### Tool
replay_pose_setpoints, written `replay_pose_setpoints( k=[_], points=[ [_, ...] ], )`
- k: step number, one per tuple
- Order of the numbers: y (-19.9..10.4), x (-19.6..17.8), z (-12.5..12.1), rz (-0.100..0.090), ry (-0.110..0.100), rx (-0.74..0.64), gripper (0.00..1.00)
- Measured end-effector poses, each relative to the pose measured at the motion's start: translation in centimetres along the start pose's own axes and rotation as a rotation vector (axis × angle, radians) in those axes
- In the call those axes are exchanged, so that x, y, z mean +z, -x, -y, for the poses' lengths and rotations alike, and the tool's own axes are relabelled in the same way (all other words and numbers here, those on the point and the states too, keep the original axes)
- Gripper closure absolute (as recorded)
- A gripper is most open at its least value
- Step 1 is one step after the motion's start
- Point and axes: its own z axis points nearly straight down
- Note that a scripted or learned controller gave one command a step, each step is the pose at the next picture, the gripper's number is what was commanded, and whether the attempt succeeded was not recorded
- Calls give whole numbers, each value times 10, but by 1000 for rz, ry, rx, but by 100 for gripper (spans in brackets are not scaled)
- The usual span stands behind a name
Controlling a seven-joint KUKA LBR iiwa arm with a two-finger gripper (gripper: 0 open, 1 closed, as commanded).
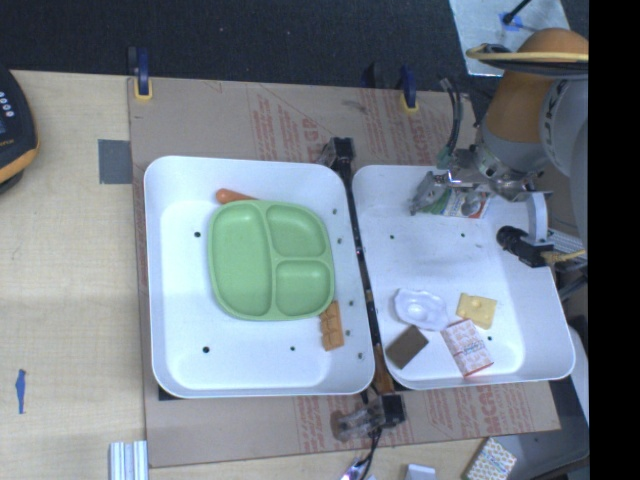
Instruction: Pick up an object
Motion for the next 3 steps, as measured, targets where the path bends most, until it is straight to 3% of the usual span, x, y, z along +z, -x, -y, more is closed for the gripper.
replay_pose_setpoints(
  k=[1,2,3],
  points=[
    [21,-3,-2,1,9,2,0],
    [-1,24,-1,-1,4,-3,0],
    [60,-67,-2,4,16,4,0]
  ],
)
